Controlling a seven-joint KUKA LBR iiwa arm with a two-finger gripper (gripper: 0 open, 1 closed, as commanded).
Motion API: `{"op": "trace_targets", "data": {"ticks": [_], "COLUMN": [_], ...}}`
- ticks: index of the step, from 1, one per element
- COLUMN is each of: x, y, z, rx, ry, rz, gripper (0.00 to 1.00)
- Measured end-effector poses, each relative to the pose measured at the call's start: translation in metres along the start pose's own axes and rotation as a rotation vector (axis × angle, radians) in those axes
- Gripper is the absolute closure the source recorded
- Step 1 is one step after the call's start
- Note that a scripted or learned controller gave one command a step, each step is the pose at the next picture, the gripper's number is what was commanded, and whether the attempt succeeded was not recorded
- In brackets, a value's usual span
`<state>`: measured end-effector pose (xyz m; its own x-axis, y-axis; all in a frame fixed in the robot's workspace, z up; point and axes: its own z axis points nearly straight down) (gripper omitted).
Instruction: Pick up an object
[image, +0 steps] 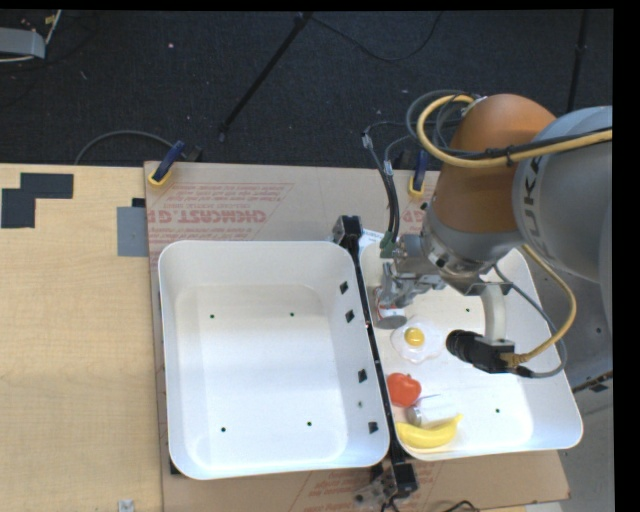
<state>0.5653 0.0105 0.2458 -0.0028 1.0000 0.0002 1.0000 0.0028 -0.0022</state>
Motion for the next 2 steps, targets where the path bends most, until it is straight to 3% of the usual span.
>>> {"op": "trace_targets", "data": {"ticks": [2], "x": [0.094], "y": [0.025], "z": [0.014], "rx": [0.000], "ry": [0.000], "rz": [0.001], "gripper": [1.00]}}
